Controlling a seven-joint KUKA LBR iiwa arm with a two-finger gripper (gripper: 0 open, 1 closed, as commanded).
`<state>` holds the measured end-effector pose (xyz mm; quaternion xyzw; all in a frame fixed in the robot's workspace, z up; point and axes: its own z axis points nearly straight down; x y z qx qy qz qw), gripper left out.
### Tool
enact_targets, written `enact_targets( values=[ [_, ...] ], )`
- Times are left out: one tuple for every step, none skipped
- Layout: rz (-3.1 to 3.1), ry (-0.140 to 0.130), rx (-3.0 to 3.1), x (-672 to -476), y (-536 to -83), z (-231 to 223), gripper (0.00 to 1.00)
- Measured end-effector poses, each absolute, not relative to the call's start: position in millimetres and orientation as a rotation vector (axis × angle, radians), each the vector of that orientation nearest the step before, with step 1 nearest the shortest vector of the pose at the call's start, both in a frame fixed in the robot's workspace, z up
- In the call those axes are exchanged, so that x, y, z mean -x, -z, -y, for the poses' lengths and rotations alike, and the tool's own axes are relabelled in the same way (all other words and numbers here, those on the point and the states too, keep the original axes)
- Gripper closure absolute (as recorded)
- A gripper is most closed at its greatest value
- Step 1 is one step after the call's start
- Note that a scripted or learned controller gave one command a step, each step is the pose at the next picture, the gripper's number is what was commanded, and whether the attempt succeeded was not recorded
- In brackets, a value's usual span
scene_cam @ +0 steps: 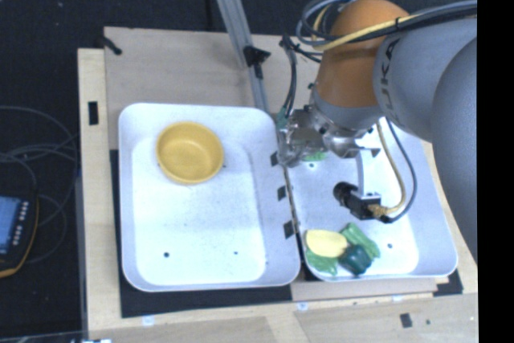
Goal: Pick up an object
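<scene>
Tool (299, 142) over bin divider; bowl (189, 152) well apart left

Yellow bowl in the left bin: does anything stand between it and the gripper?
Only the two bins' rims, which meet between them. The gripper is over the right bin's left edge; the yellow bowl sits alone in the left bin.

arm (377, 84) over right bin (430, 253) | yellow bowl (189, 152) in left bin (201, 253) | yellow-green items (341, 247) front right
</scene>
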<state>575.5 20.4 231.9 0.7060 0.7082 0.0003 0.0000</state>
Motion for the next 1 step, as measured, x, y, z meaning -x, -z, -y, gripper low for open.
enact_targets(
  values=[
    [-2.227,-0.001,-2.217,-571.9,-225.0,-75.3,1.00]
  ],
)
